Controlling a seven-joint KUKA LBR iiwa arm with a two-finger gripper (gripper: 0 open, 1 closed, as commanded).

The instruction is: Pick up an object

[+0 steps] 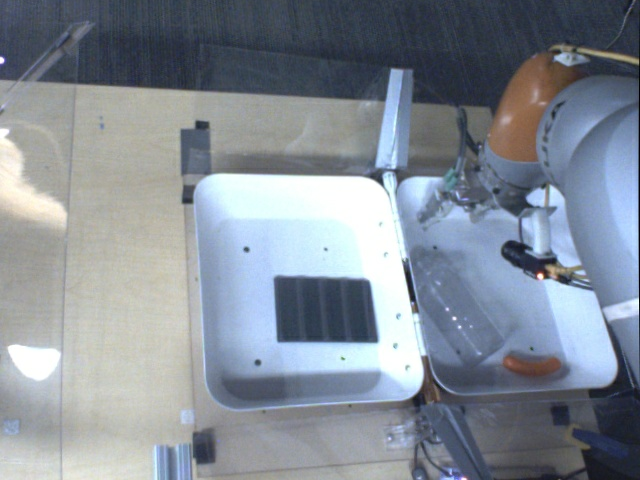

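Two candidates in right bin (590,353): clear plastic bottle (458,308) at centre, orange sausage-like piece (532,365) near front rim. Gripper (455,196) at bin's back-left corner; jaws state cannot tell, nothing seen held. Advice: descend centred over bottle, close across narrow width.

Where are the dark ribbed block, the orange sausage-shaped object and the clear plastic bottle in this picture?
dark ribbed block (325,309): camera view, middle of its ribbed top, in the left bin.
orange sausage-shaped object (532,365): camera view, middle of its body, right bin, near edge.
clear plastic bottle (458,310): camera view, middle of its transparent body, right bin.
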